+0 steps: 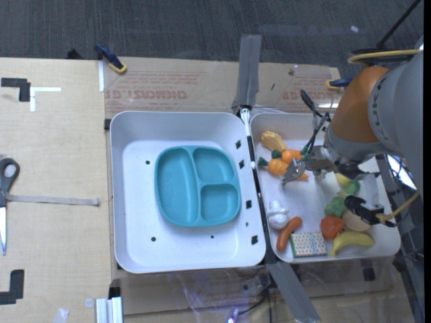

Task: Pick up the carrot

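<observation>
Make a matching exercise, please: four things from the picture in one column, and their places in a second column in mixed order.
Things:
1. blue divided plate
2. banana
3. scissors
4. gripper

Places:
A. on the bench, at the far left edge
B. in the left bin
C. above the orange pieces, upper part of the right bin
D. near corner of the right bin

Pairs: 1-B, 2-D, 3-A, 4-C
</observation>
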Tool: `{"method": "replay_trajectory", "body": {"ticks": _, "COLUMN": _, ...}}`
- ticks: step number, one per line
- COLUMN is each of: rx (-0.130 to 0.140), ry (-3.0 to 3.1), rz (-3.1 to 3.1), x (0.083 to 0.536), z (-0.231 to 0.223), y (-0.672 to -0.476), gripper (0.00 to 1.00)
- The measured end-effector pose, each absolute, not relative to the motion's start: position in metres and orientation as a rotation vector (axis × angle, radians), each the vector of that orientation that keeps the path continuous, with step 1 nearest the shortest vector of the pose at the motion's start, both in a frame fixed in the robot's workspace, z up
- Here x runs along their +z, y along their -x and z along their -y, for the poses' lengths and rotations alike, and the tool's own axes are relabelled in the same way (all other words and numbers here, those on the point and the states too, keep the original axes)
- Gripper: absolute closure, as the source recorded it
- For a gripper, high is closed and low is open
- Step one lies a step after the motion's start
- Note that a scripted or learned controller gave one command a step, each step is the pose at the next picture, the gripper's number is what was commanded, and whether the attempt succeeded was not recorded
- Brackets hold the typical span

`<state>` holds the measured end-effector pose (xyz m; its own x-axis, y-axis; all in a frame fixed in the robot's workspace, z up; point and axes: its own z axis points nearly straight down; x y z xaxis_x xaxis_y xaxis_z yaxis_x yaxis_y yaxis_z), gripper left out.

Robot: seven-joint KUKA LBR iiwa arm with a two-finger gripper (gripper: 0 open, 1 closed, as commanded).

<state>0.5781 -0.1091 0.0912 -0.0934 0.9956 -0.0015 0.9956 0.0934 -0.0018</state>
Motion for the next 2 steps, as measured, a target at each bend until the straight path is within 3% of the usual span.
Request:
{"method": "replay_trajectory", "body": {"ticks": 1, "rx": 0.004, "ry": 2.690, "rz": 1.624, "x": 0.0920, "z": 0.1165, "y": -0.6180, "gripper": 0.00}}
{"method": "replay_trajectory", "body": {"ticks": 2, "rx": 0.013, "ry": 2.686, "rz": 1.628, "x": 0.1002, "z": 0.1165, "y": -0.6171, "gripper": 1.00}}
